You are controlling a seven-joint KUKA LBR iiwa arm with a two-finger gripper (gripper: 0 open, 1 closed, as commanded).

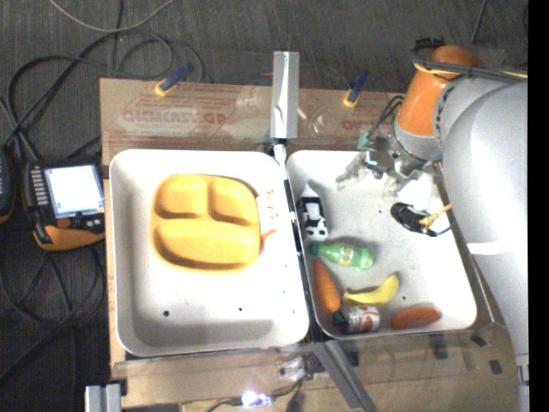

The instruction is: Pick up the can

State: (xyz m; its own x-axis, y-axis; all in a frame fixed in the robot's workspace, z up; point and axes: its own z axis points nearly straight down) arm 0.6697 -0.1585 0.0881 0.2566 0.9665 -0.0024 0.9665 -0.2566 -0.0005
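- Camera view: we see the tool [371, 172] over the far (top-of-view) end of the right bin [464, 256], with the arm coming in from view right.
- Tool state: fingers look spread apart w/ nothing btwn them. We call it empty, tho the tips are small here.
- Can [358, 319]: red/white, lying on its side against the near (bottom-of-view) wall of the same bin, approx mid-width.
- Can's long axis runs roughly left-right in view, dark end to view left.
- Neighbours: carrot [324, 287] has its lower tip just beside the can's left end. Banana [374, 292] sits just above the can, poss. touching, can't tell. Red-orange item [416, 317] lies near on view right, apart.
- Key relation: the can lies toward view bottom from the tool, a bit left, at the opposite end of the bin. Green bottle [344, 254] and the banana sit btwn them.
- Black-and-white bottle [313, 215] is by the bin's left wall, off that line.
- Left bin [129, 256] holds a yellow divided plate [206, 221], not relevant.
- Our judgement: reach not yet begun. The next move needs travel across the bin, then a descent w/ fingers closing across the can's short axis. Crowding from carrot, banana and wall is the main risk.
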